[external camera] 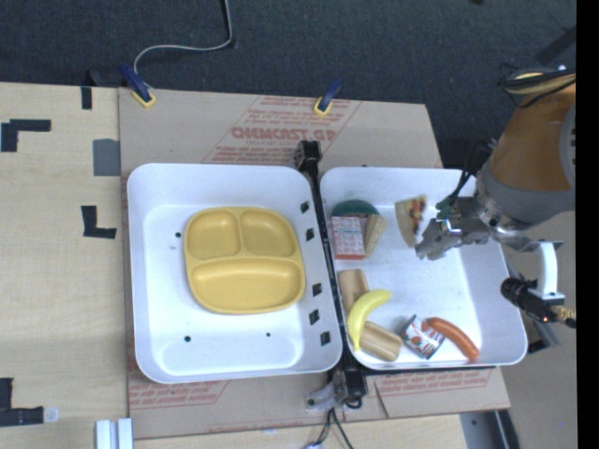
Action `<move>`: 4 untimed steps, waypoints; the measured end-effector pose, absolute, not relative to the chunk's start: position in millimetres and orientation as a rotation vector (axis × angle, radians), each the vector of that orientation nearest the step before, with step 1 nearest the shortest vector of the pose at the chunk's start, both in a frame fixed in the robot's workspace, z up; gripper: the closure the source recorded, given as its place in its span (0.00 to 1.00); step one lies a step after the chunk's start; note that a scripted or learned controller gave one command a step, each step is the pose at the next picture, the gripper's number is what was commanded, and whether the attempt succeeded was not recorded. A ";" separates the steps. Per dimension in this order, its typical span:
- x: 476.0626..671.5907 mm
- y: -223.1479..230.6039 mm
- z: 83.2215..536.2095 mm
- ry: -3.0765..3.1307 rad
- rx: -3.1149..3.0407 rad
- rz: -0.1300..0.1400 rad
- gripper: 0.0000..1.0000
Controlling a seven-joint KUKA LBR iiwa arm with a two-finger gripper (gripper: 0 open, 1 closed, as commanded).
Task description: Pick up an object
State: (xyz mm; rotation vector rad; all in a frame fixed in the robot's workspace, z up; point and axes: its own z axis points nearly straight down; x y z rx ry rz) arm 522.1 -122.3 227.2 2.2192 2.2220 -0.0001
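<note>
The desk (pixel 56 279), surfaced in pale wood and cardboard, is shown bearing two white bins. In the left bin (pixel 150 279) a yellow compartment tray (pixel 245 258) is laid flat. In the right bin (pixel 491 297) the objects are gathered: a red-and-white carton (pixel 348 235) beside a green-topped item (pixel 355 209), a yellow banana (pixel 366 309) curved over a tan bread roll (pixel 378 342), a small can (pixel 422 338), and a reddish sausage (pixel 453 336) near the front wall. The claw (pixel 433 238) is seen above the bin's rear right part, beside a small wedge-shaped item (pixel 410 216); whether it is apart or together cannot be told.
</note>
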 end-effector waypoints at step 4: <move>624.1 -115.9 96.0 2.220 2.213 -0.001 1.00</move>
